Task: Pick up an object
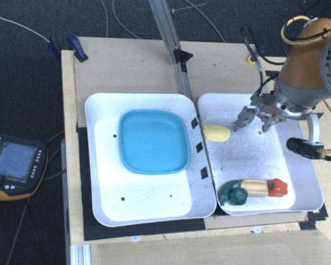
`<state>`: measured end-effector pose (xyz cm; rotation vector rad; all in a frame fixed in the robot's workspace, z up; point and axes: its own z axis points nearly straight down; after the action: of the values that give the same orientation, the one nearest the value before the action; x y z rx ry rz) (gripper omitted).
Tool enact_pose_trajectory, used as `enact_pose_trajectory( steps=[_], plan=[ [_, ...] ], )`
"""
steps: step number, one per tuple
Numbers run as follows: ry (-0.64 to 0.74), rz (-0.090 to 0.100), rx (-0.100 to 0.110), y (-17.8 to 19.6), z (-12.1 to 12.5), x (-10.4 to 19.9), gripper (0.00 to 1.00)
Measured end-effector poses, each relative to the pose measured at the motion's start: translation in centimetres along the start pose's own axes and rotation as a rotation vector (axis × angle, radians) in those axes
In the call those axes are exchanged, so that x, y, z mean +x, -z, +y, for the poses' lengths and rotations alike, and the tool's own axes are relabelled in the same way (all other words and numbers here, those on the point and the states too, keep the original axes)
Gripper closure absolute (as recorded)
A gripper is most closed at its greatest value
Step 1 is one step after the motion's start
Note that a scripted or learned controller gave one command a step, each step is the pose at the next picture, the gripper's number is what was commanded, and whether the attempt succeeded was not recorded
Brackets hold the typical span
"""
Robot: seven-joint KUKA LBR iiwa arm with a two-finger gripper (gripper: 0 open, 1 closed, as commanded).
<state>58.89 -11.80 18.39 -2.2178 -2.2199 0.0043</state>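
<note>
A pale yellow rounded object [216, 132] lies at the left side of the right bin [298, 170]. Along that bin's front edge sit a dark green object [233, 195], a tan cylinder [254, 187] and a red object [277, 187], side by side and touching. My gripper [252, 122] hovers over the back of the right bin, just right of the yellow object. Its fingers stand open with nothing between them.
The left bin [99, 164] holds a shallow blue square plate [154, 141]. An aluminium post [166, 24] slants down to the gap between the bins. Blue clamps sit at the bench's back corners. A control pendant [14, 164] lies on the floor at left.
</note>
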Motion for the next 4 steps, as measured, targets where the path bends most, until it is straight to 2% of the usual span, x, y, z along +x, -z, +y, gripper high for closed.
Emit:
enact_pose_trajectory(
  steps=[1,2,3,4],
  plan=[
    [-0.001,0.000,0.000,-5.4,0.2,-1.0,0.00],
    [-0.001,0.000,-0.001,-9.0,0.1,-0.9,0.00],
    [-0.001,0.000,-0.006,-7.8,0.2,-0.9,1.00],
    [0.000,-0.001,-0.008,-3.4,0.8,-0.7,1.00]
  ],
)
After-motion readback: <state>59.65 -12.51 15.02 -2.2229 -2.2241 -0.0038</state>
